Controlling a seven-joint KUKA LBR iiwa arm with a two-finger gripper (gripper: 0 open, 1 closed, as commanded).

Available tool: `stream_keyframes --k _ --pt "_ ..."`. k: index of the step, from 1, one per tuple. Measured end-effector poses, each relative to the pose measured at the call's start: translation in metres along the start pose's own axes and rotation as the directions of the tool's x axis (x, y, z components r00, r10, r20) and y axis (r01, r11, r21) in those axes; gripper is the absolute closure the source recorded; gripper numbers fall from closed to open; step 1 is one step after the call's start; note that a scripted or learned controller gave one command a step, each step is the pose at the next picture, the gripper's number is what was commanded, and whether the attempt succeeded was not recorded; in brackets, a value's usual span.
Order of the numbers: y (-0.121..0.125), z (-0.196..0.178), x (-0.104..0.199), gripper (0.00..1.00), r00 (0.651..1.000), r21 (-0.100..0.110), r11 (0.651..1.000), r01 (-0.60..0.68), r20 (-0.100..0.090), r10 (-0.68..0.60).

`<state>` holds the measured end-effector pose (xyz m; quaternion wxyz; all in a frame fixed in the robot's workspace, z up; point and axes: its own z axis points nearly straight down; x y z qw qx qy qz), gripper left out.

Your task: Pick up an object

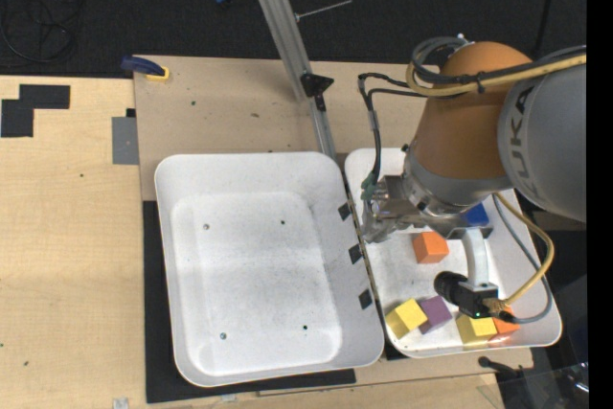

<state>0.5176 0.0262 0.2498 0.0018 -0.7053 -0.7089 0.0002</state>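
While my gripper point(375, 214) hangs at the right bin's point(536, 332) left wall, finger state impossible to tell, I judge the orange block point(430, 247) nearest, just right of the gripper and toward the bin's front.

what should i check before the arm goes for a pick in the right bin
1. Objects available in the right bin: ok. An orange block, a purple block and two yellow blocks lie in it.
2. End effector over the right bin: ok, it sits near the bin's left wall.
3. End effector over a target: not ok, the orange block lies to its right, the others nearer the camera.
4. Object already held: cannot tell, the wrist hides that area.
5. Block spacing: not ok, the purple block touches a yellow one.
6. Cable clearance: cannot tell, it loops over the bin near the blocks.
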Motion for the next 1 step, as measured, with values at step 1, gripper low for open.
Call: stream_keyframes --k 1 --pt "-0.0062 0.0168 0.0434 1.00 1.000 0.003 1.000 -0.002 0.001 0.002"
